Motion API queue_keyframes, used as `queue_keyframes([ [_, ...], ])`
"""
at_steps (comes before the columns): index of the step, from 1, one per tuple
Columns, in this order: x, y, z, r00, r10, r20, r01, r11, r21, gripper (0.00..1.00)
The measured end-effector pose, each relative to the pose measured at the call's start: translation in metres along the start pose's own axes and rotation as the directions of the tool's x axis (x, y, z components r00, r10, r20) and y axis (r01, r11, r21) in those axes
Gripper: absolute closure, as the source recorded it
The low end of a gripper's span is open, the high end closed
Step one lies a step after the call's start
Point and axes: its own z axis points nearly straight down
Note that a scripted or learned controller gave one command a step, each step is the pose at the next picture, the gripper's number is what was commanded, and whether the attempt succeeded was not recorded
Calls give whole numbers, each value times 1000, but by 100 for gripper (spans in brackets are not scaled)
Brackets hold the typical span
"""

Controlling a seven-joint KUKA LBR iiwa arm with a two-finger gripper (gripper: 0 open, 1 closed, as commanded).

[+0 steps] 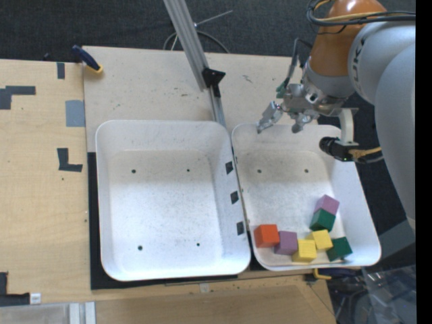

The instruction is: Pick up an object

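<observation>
Hovering over the far rim of the right bin (351, 181), the gripper (280, 121) has its fingers apart and empty (nothing picked yet), while the coloured blocks (304, 238) lie well apart in the bin's near corner.

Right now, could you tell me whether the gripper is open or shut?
Open: the gripper has its fingers spread apart above the right bin's far edge, nothing between them.

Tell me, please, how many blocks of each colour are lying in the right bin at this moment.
Orange block: 1
Purple blocks: 2
Yellow blocks: 2
Green blocks: 2
Total: 7, all clustered at the near end of the right bin.
</observation>
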Motion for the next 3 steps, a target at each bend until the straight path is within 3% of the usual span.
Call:
queue_keyframes([
  [1,19,-102,-37,1000,3,-2,-3,1000,2,0],
  [2,-51,-140,23,1000,9,0,-9,1000,7,0],
  [3,-102,-62,30,1000,2,2,-2,1000,-4,0],
])
